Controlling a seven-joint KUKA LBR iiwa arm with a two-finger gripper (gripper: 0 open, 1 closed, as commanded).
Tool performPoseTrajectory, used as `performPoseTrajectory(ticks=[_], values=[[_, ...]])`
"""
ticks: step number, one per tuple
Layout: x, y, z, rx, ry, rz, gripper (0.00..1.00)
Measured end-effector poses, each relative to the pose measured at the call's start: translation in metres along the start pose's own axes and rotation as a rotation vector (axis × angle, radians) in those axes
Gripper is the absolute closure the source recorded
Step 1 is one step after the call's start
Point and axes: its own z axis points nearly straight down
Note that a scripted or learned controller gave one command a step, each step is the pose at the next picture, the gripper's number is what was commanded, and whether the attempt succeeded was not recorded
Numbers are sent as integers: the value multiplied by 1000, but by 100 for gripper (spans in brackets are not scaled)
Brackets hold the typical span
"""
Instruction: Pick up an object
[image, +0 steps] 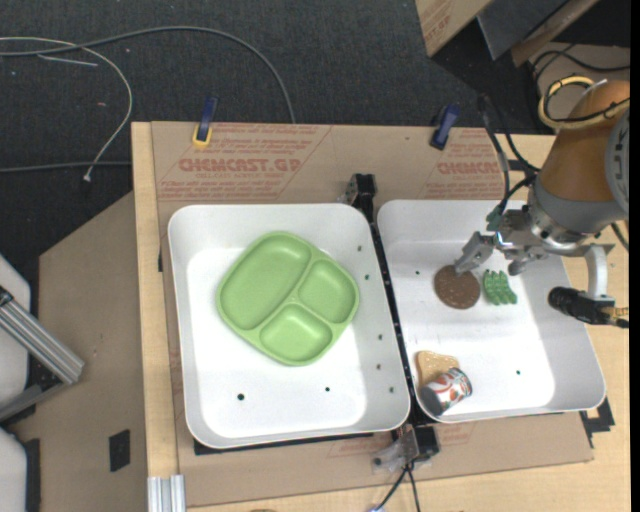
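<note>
The arm (590, 150) runs off the right edge — its base unseen.

**Background clutter on my bench**

I see a cardboard sheet (250, 160) under both bins, pinned at its far edge by two blue clamps (206, 112), (444, 124). Grey cables (110, 75) trail over dark carpet (300, 50). Cardboard box (450, 22) top right, coiled yellow cable (562, 92) near it.

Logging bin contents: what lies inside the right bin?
In the right bin: a brown disc, a green piece, a small can beside a tan item. The pincer covers little.
</note>
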Motion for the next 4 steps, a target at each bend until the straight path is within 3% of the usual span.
performPoseTrajectory(ticks=[1, 2, 3, 4], values=[[0, 2, 42, -1, 0, 0, 0], [0, 5, 62, -10, -2, 0, 0], [-3, 8, 47, -25, -11, 1, 100], [0, 8, 3, -11, -3, -1, 100]])
